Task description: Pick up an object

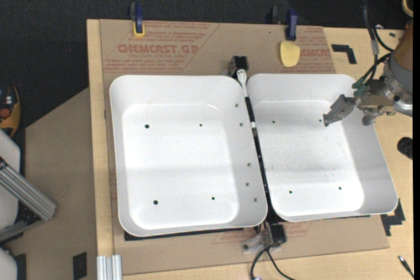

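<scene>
Yellow lump (289, 53), the one small loose-looking thing, lies on the brown board (164, 42) just past the right bin's far rim, toward 12 o'clock of the scene. Nearest the camera, at 6 o'clock, a black connector (274, 235) with trailing cables sits against the board's front edge, close to the seam between the bins. At 8 o'clock a grey metal rail (26, 192) lies on the floor beside the board. The left bin (115, 116) and the right bin (384, 185) stand side by side, rims touching along a dark strip (254, 141) that runs from 6 toward 12 o'clock. The gripper (327, 118) hangs over the right bin's 2 o'clock quarter, pointing toward 8 o'clock; whether the claw is spread or pressed together I cannot tell, and nothing is seen pinched in it. The arm (401, 75) comes in from 3 o'clock. Farther back, two blue clamps (136, 12) (291, 21) grip the board's far edge, the right-hand one just beyond the yellow lump.
</scene>
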`<act>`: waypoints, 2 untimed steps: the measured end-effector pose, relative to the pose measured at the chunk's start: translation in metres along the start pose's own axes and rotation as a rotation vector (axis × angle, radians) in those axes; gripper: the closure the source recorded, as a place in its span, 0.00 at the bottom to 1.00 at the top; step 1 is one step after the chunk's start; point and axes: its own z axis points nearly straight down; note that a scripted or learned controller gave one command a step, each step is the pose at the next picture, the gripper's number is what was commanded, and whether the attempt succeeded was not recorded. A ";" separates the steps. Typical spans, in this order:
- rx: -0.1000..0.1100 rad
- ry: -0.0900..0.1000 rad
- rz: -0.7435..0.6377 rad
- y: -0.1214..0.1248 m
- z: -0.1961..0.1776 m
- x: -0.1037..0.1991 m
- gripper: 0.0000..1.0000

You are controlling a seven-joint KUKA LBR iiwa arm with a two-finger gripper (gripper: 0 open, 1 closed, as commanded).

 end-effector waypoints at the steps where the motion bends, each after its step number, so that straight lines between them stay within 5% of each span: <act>1: -0.003 -0.001 0.000 0.001 -0.011 0.000 1.00; 2: -0.021 -0.003 -0.006 0.001 -0.219 0.044 1.00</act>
